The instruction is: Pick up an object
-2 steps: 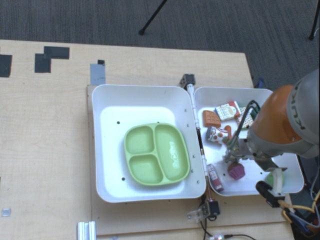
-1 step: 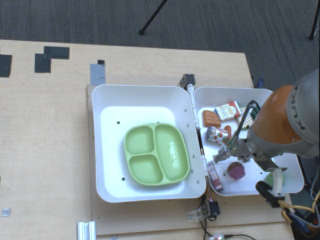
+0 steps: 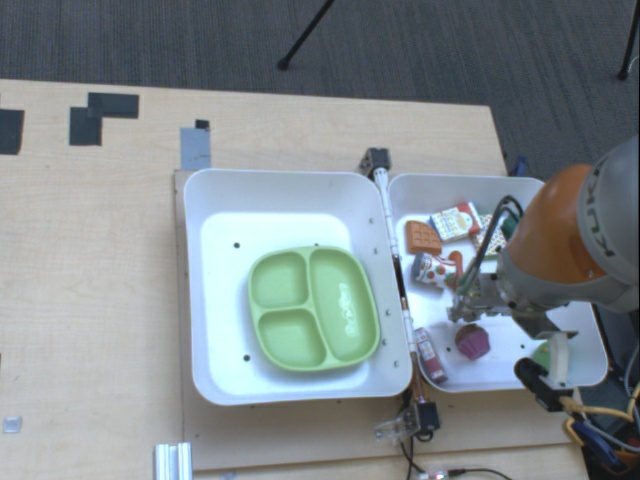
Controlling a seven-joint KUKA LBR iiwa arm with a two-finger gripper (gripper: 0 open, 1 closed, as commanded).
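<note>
The right bin (image 3: 500, 382) holds several small objects. An orange waffle-like piece (image 3: 421, 235) and a small colourful box (image 3: 455, 222) lie at its far left. A small printed can (image 3: 430, 268) rests below them. A purple lump (image 3: 472, 343) sits near the front, with a dark red bottle (image 3: 430, 356) lying along the left wall. My gripper (image 3: 467, 303) hangs low over the middle of this bin, just above the purple lump and right of the can. The arm's orange band (image 3: 560, 233) hides the bin's right part.
The left bin (image 3: 215, 268) holds a green three-compartment plate (image 3: 314, 308). A divider rail (image 3: 392, 258) runs between the bins. Something green (image 3: 542, 351) peeks out by the right bin's front right corner. Cables (image 3: 600, 438) lie at the bench's front right.
</note>
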